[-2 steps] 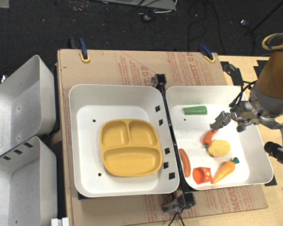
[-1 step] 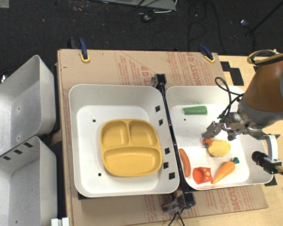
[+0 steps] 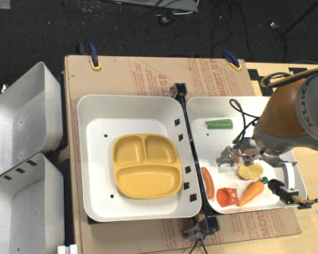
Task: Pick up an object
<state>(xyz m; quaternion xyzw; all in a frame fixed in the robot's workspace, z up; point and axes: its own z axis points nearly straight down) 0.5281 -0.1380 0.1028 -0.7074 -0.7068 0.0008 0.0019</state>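
Observation:
The right bin (image 3: 212, 107) holds several toy foods. A green bar (image 3: 219, 124) lies near its back. A red sausage (image 3: 207, 182) rests by the left wall, with a red pepper piece (image 3: 227, 196) and an orange carrot (image 3: 251, 193) along the front. A pale yellow lump (image 3: 250, 171) sits just right of centre. My gripper (image 3: 234, 156) hangs over the middle of this bin, just up and left of the yellow lump. I see nothing held in it. The grey arm and its orange band (image 3: 286, 115) come in from the right and cover the bin's right side.
The left bin (image 3: 95, 115) holds a yellow divided plate (image 3: 147, 165). A black divider (image 3: 186, 142) runs between the bins. Both stand on a cardboard sheet (image 3: 148, 70). Black cables (image 3: 244, 118) loop over the right bin's back. White tubs (image 3: 21, 115) stand at far left.

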